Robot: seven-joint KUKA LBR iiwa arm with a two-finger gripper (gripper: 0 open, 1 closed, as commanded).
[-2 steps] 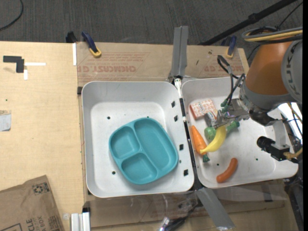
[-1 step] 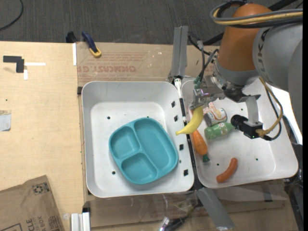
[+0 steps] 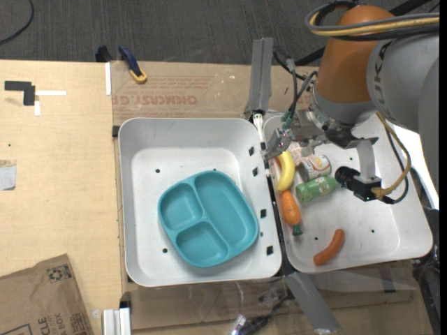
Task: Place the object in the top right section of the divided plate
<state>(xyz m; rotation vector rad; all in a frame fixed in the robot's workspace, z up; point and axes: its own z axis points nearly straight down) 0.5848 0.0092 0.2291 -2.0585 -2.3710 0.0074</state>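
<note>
While the gripper hangs over the right bin, finger state can't be told. Banana, carrot, green bottle lie below; teal divided plate in left bin. Cardboard w/ mirrored "CHEMCAST".

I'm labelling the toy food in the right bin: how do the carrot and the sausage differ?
The carrot is bright orange with a green tip at its lower end; the sausage is reddish-orange throughout. The carrot lies straight, near the bin's left wall, just below the banana; the sausage is curved and lies alone nearer the front edge. Both are slim, elongated and lie flat on the right bin floor.
</note>
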